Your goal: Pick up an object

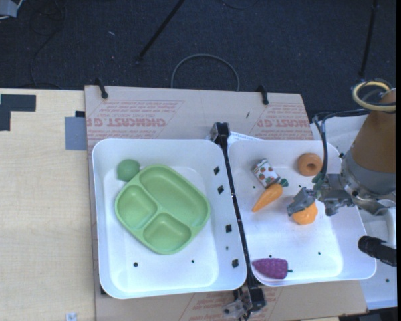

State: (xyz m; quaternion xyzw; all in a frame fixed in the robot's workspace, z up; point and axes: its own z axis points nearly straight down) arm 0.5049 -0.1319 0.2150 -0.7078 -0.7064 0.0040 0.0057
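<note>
In the right bin (334, 259) lie an orange carrot (267, 196), a small patterned can (266, 172), a brown doughnut ring (310, 164), a purple grape bunch (271, 267) and a round orange fruit (306, 215). My gripper (301, 204) reaches in from the right and sits low over the orange fruit, covering its upper left part. The grey wrist and the orange band (377, 136) rise behind it at the right edge.
The left bin (107, 179) holds a green divided plate (162, 208) and a small green ball (127, 170) at the plate's upper left. A black divider (230, 206) runs between the bins. Light wooden bench (33, 212) lies to the left.
</note>
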